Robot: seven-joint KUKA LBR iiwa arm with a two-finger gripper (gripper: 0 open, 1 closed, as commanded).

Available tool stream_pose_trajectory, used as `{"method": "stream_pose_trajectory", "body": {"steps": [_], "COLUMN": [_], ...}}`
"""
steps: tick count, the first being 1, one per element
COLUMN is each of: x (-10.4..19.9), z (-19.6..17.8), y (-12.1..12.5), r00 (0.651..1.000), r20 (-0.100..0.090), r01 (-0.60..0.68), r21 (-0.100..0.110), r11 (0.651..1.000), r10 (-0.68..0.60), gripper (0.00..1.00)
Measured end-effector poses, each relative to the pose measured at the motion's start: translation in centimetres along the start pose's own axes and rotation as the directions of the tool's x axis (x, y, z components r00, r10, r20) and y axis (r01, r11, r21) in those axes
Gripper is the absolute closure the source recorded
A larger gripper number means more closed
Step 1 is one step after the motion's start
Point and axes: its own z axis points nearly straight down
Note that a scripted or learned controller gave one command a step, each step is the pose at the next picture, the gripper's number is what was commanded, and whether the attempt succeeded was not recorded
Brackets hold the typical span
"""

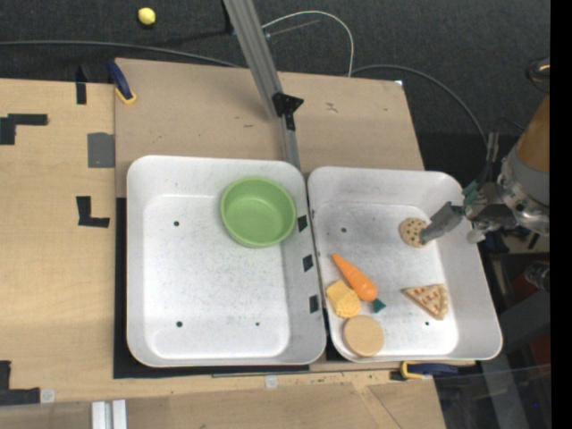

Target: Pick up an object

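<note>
The right bin holds several toy foods. A speckled round cookie lies near its right wall. An orange carrot lies at the middle, with a yellow waffle piece and a tan round biscuit below it. A triangular pizza slice sits at the lower right. My gripper reaches in from the right, low over the right bin's rim, its tip just beside the cookie. Nothing shows in its grasp.
The left bin holds a green bowl at its upper right corner. A grey pole slants down to the seam between the bins. A small yellow ball lies on the dark floor far behind.
</note>
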Motion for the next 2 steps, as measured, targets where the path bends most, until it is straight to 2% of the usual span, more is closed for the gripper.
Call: {"method": "stream_pose_trajectory", "body": {"steps": [1,2], "x": [0.0,0.0], "z": [0.0,4.8], "y": [0.0,0.8], "r00": [1.000,1.000], "r20": [0.000,0.000], "r01": [0.000,-0.001], "r21": [0.000,0.005], "r11": [1.000,1.000], "r10": [0.000,0.001], "gripper": [0.00,0.00]}}
